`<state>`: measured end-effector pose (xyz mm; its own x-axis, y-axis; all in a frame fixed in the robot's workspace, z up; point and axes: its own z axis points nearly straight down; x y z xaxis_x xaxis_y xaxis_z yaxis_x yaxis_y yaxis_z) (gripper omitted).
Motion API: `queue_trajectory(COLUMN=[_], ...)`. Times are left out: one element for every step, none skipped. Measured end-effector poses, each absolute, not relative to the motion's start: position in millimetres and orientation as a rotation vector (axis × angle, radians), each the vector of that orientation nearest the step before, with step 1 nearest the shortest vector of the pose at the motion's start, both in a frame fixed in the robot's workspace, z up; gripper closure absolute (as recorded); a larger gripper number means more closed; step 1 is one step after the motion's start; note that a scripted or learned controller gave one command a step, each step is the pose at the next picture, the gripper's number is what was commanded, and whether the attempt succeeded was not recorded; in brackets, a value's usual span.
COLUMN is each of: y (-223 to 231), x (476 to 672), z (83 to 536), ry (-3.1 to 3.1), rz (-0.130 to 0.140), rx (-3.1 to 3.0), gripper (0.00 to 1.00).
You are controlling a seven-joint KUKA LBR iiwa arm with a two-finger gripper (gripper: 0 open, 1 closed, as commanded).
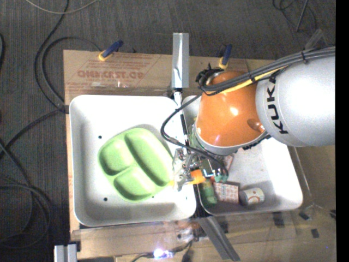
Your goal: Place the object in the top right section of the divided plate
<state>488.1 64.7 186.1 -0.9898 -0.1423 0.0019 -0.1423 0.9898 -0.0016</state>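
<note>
A green divided plate (135,163) with three sections lies tilted in the left bin (87,119). The arm's orange band and grey body cover the upper part of the right bin. My gripper (184,172) hangs over the wall between the two bins, just past the plate's right rim. Small orange and green bits show at its tip, but I cannot make out what they are. Several small objects lie in the right bin's near corner: a green and orange piece (208,191), a patterned block (226,191) and a small white can (252,196).
The right bin (283,195) sits against the left one, with their walls meeting under the gripper. A metal post (180,59) stands behind the bins. Two clamps (110,49) hold the cardboard backing. Cables run over the dark floor at left.
</note>
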Motion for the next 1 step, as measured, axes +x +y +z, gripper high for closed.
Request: queue_trajectory(y=[125.0], x=[493.5], z=[165.5], ry=[-2.952], rz=[-0.005], rx=[1.074], gripper=[1.00])
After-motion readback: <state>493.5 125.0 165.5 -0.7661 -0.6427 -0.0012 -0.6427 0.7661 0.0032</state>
